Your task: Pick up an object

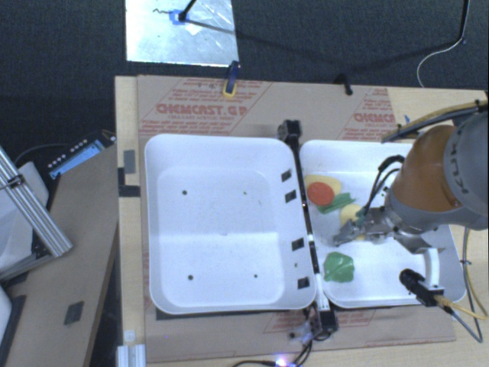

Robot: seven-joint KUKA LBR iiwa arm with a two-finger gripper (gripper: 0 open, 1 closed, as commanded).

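The counter (191,98) carries two white bins; the left bin (221,220) lies well to my gripper's left, and my arm (439,178) reaches down into the right bin (382,289). My gripper (353,232) sits low there; I cannot tell how far open it is or whether it holds anything. A green object (339,267) lies just below it, a red-and-yellow object (322,192) just above-left, and a small yellow piece (350,214) touches it.

The grey arm (439,182) reaches in from the right over the right bin (382,297); its gripper (341,237) hangs low near a yellow object (350,214); a red and yellow object (322,191) lies toward the bin's far left; a green object (338,267) lies nearer; the left bin (164,205) sits beside.
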